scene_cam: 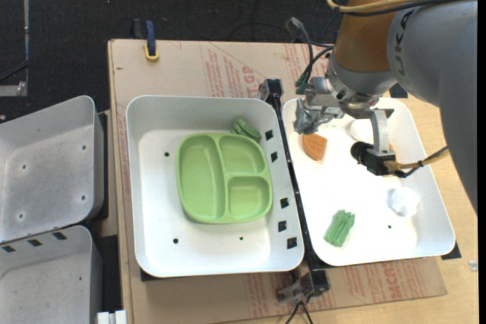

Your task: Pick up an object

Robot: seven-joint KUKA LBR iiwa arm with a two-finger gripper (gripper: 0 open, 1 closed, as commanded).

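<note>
The gripper (311, 121) hung low over the far left corner of the right bin (425, 246), just above and touching or nearly touching an orange wedge (314, 146). That wedge was most likely the thing chosen for the pick, since it lay directly beneath the tool. Nothing could be seen lifted, and whether the grip was spread or pressed shut could not be told from this slant. The wedge rested flat on the bin floor close to the left wall, which left little room on that side for a clean closing. A green ridged piece (339, 228) lay near the front edge and a white crumpled lump (402, 200) near the right edge, both well apart from the tool. In the left bin (152, 125) a green divided plate (225, 178) sat in the middle, with a small green scrap (246, 128) at its far right corner. Both bins stood on the cardboard-covered worktop (190, 64).
</note>
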